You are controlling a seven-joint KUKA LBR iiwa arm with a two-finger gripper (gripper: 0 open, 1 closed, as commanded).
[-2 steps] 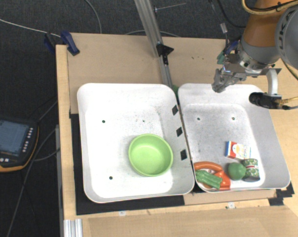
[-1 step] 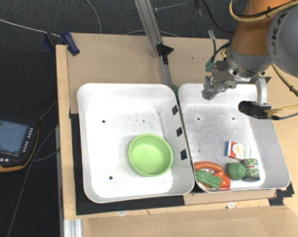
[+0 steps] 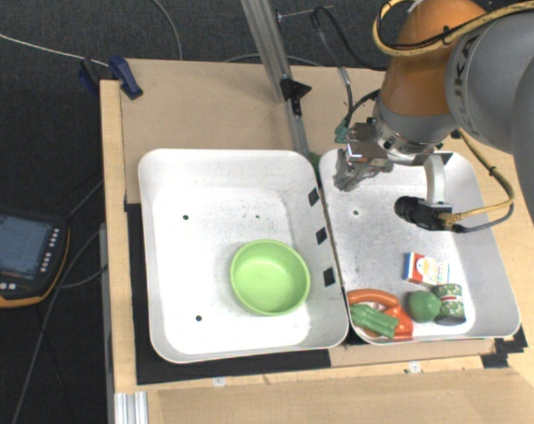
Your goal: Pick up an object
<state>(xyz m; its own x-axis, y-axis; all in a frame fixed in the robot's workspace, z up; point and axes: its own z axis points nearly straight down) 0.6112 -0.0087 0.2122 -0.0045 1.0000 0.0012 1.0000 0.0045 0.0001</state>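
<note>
Dark carpet surrounds your tan wooden bench with its two shallow white bins. Your likeliest targets crowd the right bin's near edge: a round green ball, a small patterned can touching it, a white carton just behind, and an orange-and-green toy to their left. Your gripper hangs over that bin's far-left corner, well apart; whether it's open, I cannot tell. Bring it nearer, pick the carton, descend squarely. A pale green plastic bowl sits left.

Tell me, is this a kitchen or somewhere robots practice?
Probably a robot lab. A big grey and orange arm reaches over two white bins on a workbench, cables trail across the floor, and a handheld controller sits nearby.
</note>
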